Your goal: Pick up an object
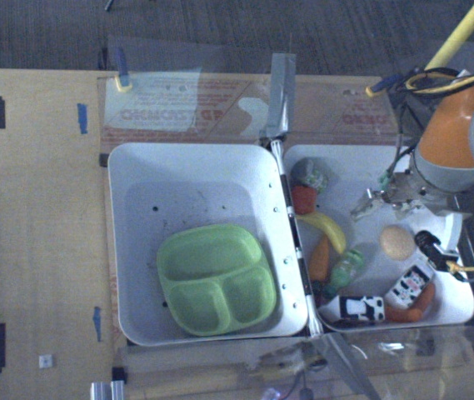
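Looking down, you see two shallow white bins side by side: the left white plastic bin point(128, 223) carries a lime-green three-compartment plastic tray point(217, 279), and the right white plastic bin point(463, 302) carries the loose toys. The grey arm with the orange band point(459, 137) reaches in from the right, and its two-finger gripper point(392, 200) hangs over the right bin's upper middle with fingers spread and nothing between them. Nearest candidate: the round tan bun-like disc point(396, 242), lying just below the fingertips toward the bin's near side and apart from them; being round, it offers no long axis to align with. Farther left lie the yellow toy banana point(326, 227), its long axis slanting down to the right, and the orange toy carrot point(320, 261). Judged from this, your descent needs a slight shift toward the disc.
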Controlling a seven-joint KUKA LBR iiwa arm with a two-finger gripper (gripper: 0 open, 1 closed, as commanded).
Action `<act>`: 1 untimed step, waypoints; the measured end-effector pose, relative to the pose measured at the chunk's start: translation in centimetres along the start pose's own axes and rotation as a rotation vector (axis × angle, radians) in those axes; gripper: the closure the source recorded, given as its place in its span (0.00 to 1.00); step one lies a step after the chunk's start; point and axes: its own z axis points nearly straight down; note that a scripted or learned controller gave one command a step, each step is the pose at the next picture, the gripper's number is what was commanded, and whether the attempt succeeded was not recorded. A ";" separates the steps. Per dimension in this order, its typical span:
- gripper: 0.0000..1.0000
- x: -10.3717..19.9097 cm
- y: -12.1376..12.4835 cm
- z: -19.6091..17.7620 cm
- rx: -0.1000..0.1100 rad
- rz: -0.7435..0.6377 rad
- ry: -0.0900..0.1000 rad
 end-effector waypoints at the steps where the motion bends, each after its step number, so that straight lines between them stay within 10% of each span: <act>1: 0.00 0.0 0.0 0.0 0.000 0.000 0.000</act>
